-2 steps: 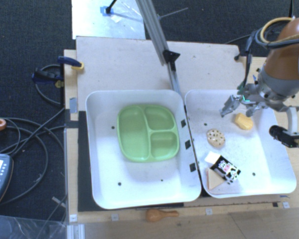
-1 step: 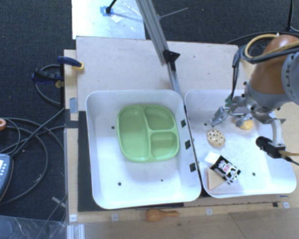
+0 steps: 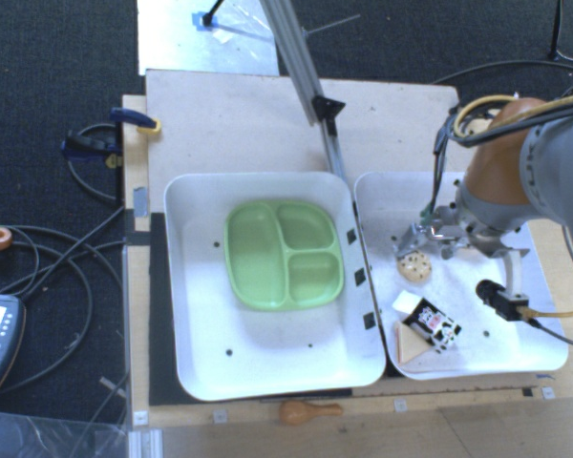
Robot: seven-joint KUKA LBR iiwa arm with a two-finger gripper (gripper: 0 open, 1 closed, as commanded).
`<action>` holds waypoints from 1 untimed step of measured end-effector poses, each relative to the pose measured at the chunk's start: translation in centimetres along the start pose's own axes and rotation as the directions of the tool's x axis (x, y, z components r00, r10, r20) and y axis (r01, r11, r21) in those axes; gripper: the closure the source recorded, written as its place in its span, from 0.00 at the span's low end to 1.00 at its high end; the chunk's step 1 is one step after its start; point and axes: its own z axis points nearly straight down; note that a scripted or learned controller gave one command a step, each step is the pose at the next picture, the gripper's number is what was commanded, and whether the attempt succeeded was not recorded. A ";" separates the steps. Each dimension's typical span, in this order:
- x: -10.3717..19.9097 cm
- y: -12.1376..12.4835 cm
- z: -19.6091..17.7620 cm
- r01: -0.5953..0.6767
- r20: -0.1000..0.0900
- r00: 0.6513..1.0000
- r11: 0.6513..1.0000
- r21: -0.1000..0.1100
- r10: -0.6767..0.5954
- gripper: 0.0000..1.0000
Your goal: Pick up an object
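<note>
The arm (image 3: 530, 165) reaches in from the right of the frame and bends down over the right bin (image 3: 544, 351), so that its tool (image 3: 413, 244) hangs low in the bin's upper left part. That pose looks like an approach from above, the usual way to take a loose thing from a shallow bin. Whether the tool is open or closed I cannot tell; its tip is small and mixed with the metal parts of the wrist.

Just below the tool lies a round cookie (image 3: 415, 269), pale with dark specks, flat on the bin floor. It is the nearest thing, so I judge it to be the target. Nothing shows the cookie being lifted; it seems to rest on the floor, near the tool or perhaps touching it.

Lower in the same bin are a small black-and-white box (image 3: 434, 323) and, beside it, a tan wedge (image 3: 408, 343) near the front wall. They are apart from the cookie, so they should not hinder a grasp.

The left bin (image 3: 196, 351) holds a green divided plate (image 3: 285, 256), lying flat in its middle, well apart from the tool.
</note>
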 end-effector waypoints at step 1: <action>0.0 0.1 0.5 0.000 0.000 1.000 1.000 -0.005 0.000 0.00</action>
